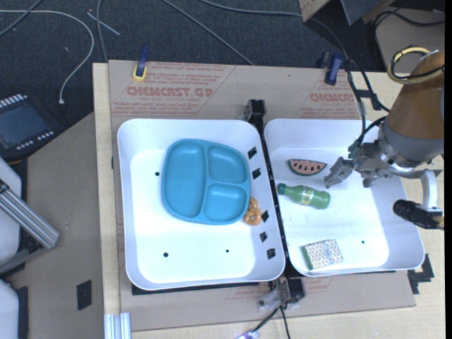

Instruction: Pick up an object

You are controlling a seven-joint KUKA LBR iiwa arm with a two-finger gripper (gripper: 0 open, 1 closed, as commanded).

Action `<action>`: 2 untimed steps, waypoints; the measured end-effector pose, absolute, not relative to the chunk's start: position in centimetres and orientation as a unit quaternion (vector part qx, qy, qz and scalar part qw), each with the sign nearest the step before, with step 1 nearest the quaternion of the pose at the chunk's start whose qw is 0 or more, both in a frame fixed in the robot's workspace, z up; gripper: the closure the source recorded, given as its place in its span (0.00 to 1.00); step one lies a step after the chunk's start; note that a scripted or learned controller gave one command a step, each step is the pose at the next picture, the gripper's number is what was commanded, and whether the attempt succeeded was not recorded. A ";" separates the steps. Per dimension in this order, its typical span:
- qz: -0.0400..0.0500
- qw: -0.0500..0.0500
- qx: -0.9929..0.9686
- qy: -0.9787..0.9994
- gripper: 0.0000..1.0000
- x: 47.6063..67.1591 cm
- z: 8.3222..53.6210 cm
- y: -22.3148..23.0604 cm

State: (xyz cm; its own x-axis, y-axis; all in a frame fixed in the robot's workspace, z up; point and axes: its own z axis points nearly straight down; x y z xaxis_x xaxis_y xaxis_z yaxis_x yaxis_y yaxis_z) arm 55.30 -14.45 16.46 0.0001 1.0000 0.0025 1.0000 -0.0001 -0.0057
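In the right bin [395, 256] lie a watermelon slice toy [307, 166], a green bottle [305, 195] on its side, and a small patterned packet [322, 253] near the front wall. My gripper [352, 175] hangs over the right bin, just right of the watermelon slice and up and to the right of the bottle. Its two fingers are spread apart with nothing between them. The left fingertip [335, 174] points toward the bottle's thick end without touching it.
The left bin [141, 253] holds a blue divided plate [206, 181] and a small orange-yellow object [252, 212] against its right wall. A black divider [267, 189] runs between the bins. Cables trail behind the bench.
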 end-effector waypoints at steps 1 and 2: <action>0.001 0.003 -0.707 -0.707 0.00 55.0 12.2 -14.1; -0.001 0.000 -0.707 -0.707 1.00 55.1 13.5 -14.1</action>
